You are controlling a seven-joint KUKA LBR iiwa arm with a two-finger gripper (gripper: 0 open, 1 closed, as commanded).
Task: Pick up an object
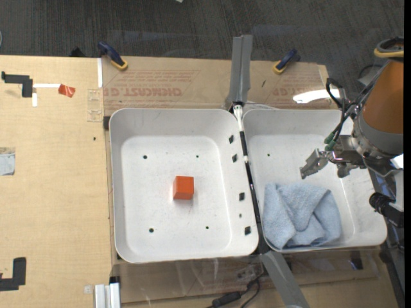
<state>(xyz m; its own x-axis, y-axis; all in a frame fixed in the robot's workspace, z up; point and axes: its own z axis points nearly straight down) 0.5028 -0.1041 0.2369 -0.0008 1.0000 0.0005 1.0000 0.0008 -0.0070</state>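
The grey arm (376,130) reached in from the right, its orange band (388,95) uppermost. The gripper (313,165) pointed leftward and slightly down; its fingers seemed slightly parted, holding nothing.

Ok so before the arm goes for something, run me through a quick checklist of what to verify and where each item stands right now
1. Target in the left bin: orange block lies alone, unobstructed. Ok.
2. Target in the right bin: blue cloth crumpled at the near side. Ok.
3. Gripper over a bin: above the right bin, beyond the cloth. Ok.
4. Gripper carrying nothing: nothing seen between its fingers. Ok.
5. Finger opening: cannot tell.
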